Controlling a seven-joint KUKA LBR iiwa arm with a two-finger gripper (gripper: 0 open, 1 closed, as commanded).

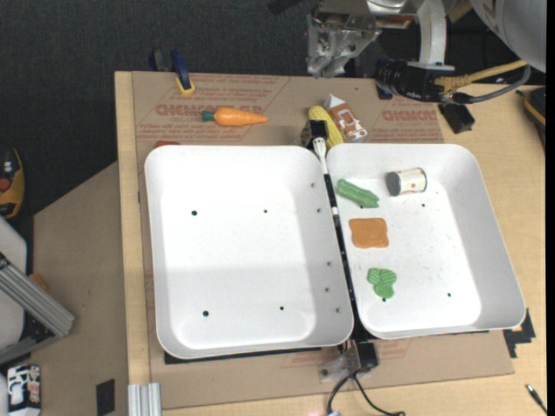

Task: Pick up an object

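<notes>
At the far edge, claw: hangs above the back of the counter (486,354), up by the top of the view at (334,52); well clear of both bins; nothing seen in its grip; can't tell whether it is released or clenched
Right bin (494,258): four things, all in its left half
Cylinder (406,181): white with a grey end, lying on its side near the back wall
Green pod (357,192): just left of the cylinder, close to the divide between bins
Orange slab (368,233): flat, mid-bin, in front of the pod
Green leafy piece (381,282): in front of the slab, apart from it
Left bin (234,250): bare white floor with a few dark dots
Behind the bins, on cardboard (260,102): toy carrot (234,117) to the left; corn cob (321,126) and a small orange-white carton (349,122) side by side at the gap between bins; blue-yellow clamp (181,72) at the back left edge
</notes>
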